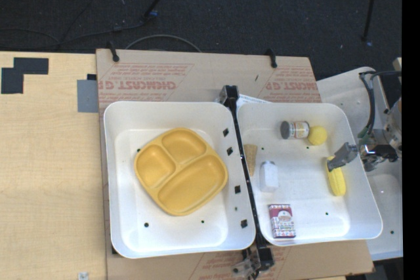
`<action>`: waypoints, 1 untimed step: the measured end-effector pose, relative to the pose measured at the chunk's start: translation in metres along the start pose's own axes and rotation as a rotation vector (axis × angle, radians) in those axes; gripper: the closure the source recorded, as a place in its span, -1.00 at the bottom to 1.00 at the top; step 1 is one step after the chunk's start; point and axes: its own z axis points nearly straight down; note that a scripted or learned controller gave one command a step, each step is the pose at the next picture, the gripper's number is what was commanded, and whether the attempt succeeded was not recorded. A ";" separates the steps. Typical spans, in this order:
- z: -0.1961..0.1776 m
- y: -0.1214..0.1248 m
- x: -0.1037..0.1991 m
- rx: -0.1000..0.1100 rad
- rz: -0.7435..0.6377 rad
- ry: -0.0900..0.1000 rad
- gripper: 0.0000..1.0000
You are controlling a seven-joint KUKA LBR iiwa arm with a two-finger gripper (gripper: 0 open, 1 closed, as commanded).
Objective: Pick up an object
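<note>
Gripper (342,157) at right bin's (308,233) right edge | finger state: cannot tell | yellow corn (336,181) just below it

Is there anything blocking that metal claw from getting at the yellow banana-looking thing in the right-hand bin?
Nothing visible does. The gripper sits right at the upper end of the long yellow plastic banana, and the small round yellow ball and small tin can lie off to the side.

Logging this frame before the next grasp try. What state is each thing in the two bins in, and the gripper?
Yellow divided tray: lying flat, right way up, in the left bin.
Small jar: on its side in the right bin.
Yellow ball: resting beside the jar.
Corn cob: lying flat.
Red and white box: lying flat.
White bottle: lying down.
Gripper: above the corn's upper end.
</note>
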 end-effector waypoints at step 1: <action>-0.006 0.003 0.000 -0.012 -0.003 -0.003 -1.00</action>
